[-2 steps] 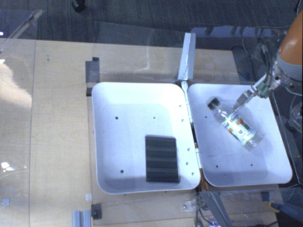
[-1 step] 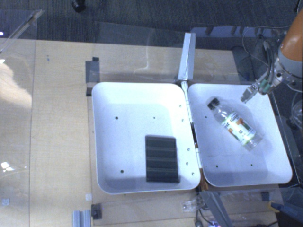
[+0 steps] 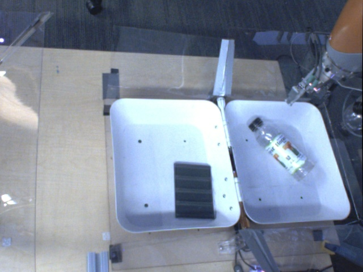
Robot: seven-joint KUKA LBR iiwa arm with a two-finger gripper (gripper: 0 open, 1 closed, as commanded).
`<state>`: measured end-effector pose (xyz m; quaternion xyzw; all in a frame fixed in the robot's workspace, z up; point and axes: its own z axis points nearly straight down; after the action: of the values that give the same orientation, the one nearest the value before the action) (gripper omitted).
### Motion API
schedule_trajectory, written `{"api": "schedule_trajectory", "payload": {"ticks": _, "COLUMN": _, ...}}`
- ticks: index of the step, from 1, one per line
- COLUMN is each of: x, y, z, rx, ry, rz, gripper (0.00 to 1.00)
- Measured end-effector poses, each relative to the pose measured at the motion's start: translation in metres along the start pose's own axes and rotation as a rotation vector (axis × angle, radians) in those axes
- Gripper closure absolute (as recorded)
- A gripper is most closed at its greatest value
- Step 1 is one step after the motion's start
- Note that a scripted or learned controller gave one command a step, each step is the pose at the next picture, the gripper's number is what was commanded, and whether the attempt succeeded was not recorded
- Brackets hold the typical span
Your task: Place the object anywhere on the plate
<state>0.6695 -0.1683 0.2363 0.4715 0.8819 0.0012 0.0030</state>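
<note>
A clear plastic bottle [image 3: 281, 149] with a black cap and a printed label lies on its side in the right bin [image 3: 323, 205], its cap pointing to the back left. A black ribbed rectangular plate [image 3: 194, 190] lies flat in the front part of the left bin [image 3: 136, 152]. My gripper [image 3: 299, 90] hangs over the back right rim of the right bin, above and to the right of the bottle and apart from it. Nothing shows in the gripper.
The arm's orange band [image 3: 347, 30] and wrist sit at the upper right corner. A grey metal bar [image 3: 224, 67] stands behind the seam between the bins. Cables [image 3: 298, 50] lie behind the right bin. Wooden bench [image 3: 57, 152] extends to the left.
</note>
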Motion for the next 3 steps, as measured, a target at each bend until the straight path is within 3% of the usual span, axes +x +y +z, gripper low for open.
{"api": "schedule_trajectory", "payload": {"ticks": 1, "x": 0.000, "y": 0.002, "z": 0.006, "rx": -0.002, "ry": -0.002, "rz": -0.151, "gripper": 1.00}}
{"api": "schedule_trajectory", "payload": {"ticks": 3, "x": -0.003, "y": -0.007, "z": 0.117, "rx": -0.003, "ry": -0.002, "rz": -0.335, "gripper": 1.00}}
